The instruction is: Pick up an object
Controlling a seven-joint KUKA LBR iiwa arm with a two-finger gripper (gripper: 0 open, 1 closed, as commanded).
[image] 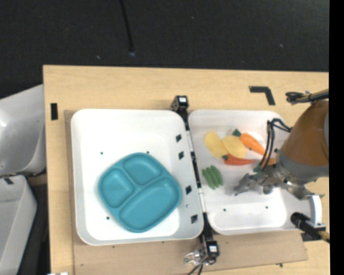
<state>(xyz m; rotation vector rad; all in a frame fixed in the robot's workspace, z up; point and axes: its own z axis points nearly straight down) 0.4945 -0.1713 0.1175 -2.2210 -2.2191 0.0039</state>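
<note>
The right bin [246,219] holds toy food: two yellow pieces [225,145], an orange carrot [252,142], a thin red-orange piece [239,160] and a green pod [212,176]. My gripper [247,185] hangs low over the right bin's middle, right of the green pod and just below the red-orange piece. The arm's orange band [309,139] rises above it at the right. The fingers look dark and close together; I see nothing between them.
The left bin [92,130] holds a blue divided plate [139,191]. A ridge with black clips [190,159] separates the bins. Cables [269,136] run along the arm. Bare bin floor lies below the gripper.
</note>
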